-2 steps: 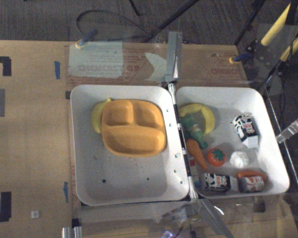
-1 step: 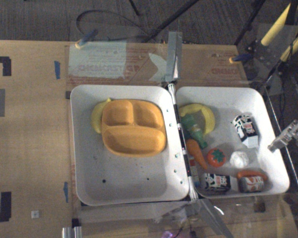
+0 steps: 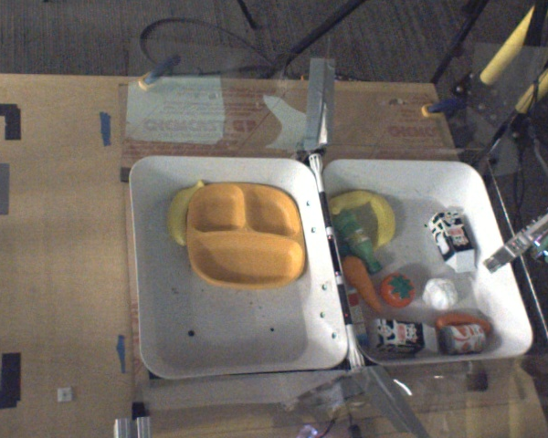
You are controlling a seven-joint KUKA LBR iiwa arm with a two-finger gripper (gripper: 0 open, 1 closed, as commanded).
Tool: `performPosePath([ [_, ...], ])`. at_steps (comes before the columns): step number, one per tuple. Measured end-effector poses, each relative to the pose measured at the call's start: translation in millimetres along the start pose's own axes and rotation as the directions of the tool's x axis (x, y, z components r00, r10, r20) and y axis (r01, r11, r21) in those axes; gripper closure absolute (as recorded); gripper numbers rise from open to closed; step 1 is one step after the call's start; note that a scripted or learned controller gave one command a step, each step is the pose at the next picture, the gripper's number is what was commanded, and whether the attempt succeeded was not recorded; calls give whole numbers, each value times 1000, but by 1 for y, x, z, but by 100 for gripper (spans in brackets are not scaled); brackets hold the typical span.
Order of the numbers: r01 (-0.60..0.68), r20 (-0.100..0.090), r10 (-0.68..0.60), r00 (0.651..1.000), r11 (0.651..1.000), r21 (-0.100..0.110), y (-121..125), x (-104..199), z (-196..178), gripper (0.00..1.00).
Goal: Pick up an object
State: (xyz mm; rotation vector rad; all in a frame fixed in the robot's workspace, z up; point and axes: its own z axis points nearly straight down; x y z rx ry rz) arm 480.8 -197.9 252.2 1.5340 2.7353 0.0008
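Nearest, against the front wall of the right bin (image 3: 418,188): spotted carton (image 3: 400,336) lying flat, long axis left-right, beside a can (image 3: 463,337). Farther back, over the right rim: hand (image 3: 521,243), opening impossible to tell, reaching leftward toward a second carton (image 3: 452,235) just beside it, long axis near-to-far.

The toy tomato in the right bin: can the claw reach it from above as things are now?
Probably yes. The toy tomato lies uncovered, with nothing stacked on it. The toy carrot lies close on one side and a small white object on the other, so the fit may be tight. The claw is at the bin's right rim.
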Motion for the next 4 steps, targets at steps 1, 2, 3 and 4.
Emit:
performPosePath([
  [1,-70,0,70,998,998,0,21,-38,-8,100],
  [2,-121,-4,121,993,993,3,-14,-21,-23,100],
  [3,-262,-5,262,965,965,5,-15,-22,-15,100],
  [4,-261,-1,261,965,965,2,-14,-23,-25,100],
])
